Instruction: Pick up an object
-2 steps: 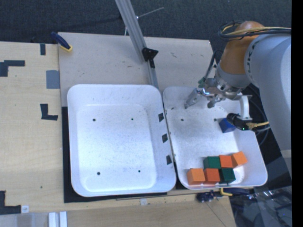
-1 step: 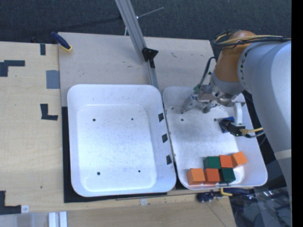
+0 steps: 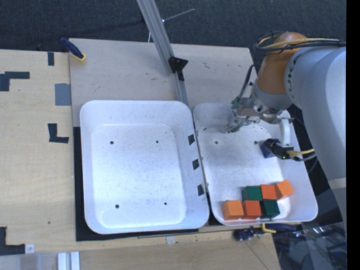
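Observation:
Several small blocks lie clustered at the near end of the right bin (image 3: 216,151): an orange block (image 3: 232,209), a second orange block (image 3: 252,208), a dark green block (image 3: 252,193), another green block (image 3: 270,208) and an orange block (image 3: 284,188) at the right. My gripper (image 3: 234,126) hangs over the far end of the right bin, well away from the blocks, pointing down toward the bin floor. Nothing shows between its fingers.
The left bin (image 3: 93,151) stands beside the right one, their rims touching. A slanted metal pole (image 3: 160,35) crosses the bench behind the bins. The grey arm with its orange band (image 3: 275,72) fills the upper right. A blue and yellow tool (image 3: 73,48) lies far left.

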Robot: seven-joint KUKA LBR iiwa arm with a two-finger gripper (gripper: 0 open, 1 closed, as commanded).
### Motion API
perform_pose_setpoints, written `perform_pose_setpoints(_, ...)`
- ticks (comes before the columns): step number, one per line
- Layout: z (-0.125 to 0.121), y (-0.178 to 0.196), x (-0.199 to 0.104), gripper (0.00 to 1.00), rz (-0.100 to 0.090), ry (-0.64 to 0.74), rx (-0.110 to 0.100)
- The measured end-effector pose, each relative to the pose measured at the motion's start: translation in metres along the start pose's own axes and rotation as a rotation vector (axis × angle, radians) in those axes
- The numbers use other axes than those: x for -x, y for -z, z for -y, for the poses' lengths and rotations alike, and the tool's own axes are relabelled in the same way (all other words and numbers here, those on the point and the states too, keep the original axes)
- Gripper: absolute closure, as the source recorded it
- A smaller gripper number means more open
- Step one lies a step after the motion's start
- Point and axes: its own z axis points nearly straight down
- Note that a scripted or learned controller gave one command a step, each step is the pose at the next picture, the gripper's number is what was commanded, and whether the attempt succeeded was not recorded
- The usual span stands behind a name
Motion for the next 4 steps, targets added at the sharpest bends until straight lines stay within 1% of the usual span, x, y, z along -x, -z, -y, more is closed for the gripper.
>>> perform_pose_setpoints(1, 0.002, 0.044, 0.003, 1.0, -0.001, -0.003, 0.006)
perform_pose_setpoints(2, 0.002, 0.103, 0.011, 1.0, 0.001, -0.002, 0.008)
perform_pose_setpoints(3, 0.0, 0.154, 0.01, 1.0, 0.0, -0.002, 0.008)
perform_pose_setpoints(4, -0.002, 0.153, -0.033, 1.0, -0.001, 0.001, 0.001)
